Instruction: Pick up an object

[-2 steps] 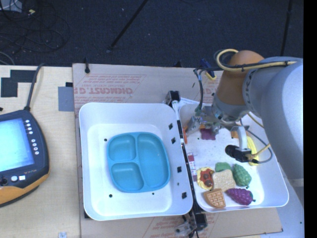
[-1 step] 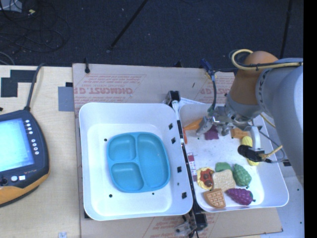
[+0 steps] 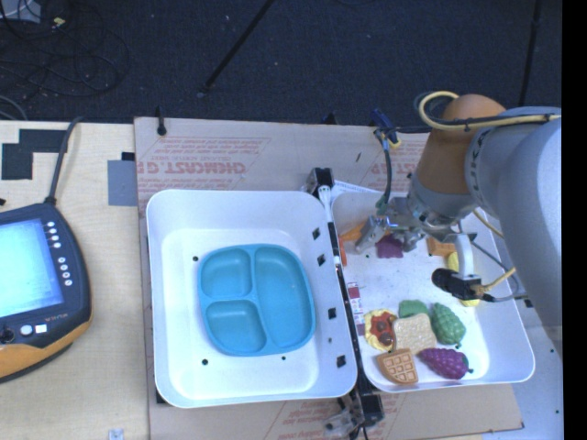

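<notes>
Camera view is showing the arm point(image 3: 477, 145) reaching into the right bin point(image 3: 514, 360), with the gripper point(image 3: 393, 232) sitting over a purple toy point(image 3: 391, 246). Whether it is gripping cannot be told. Toy foods are lying near the front: a waffle point(image 3: 399, 367), grapes point(image 3: 444, 362), a green piece point(image 3: 448, 323). A blue tray point(image 3: 254, 299) is resting in the left bin point(image 3: 174, 236).

My arm point(image 3: 527, 154) is a fat, smooth grey tube with an orange band point(image 3: 454, 149) above the wrist. A yellow cable point(image 3: 436, 104) loops over the band, and thin dark cables point(image 3: 491, 264) trail beside my small metal gripper point(image 3: 390, 232).
</notes>
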### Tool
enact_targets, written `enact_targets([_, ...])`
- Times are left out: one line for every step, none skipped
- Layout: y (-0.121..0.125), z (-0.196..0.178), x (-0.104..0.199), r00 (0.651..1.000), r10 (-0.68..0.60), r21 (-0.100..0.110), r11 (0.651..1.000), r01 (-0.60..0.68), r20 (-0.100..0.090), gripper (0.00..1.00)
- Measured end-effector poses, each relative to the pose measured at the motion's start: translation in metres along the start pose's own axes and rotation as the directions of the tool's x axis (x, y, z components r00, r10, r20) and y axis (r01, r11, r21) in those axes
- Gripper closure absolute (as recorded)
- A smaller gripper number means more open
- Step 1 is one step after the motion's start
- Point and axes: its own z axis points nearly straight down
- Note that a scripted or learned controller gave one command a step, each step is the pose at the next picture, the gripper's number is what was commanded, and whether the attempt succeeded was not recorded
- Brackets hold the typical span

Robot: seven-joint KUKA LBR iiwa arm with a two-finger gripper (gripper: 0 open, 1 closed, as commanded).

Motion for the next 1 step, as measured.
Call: enact_targets([0.0000,-0.0001,0.0058,1.000,0.000,0.000,1.000,0.000,0.000,0.00])
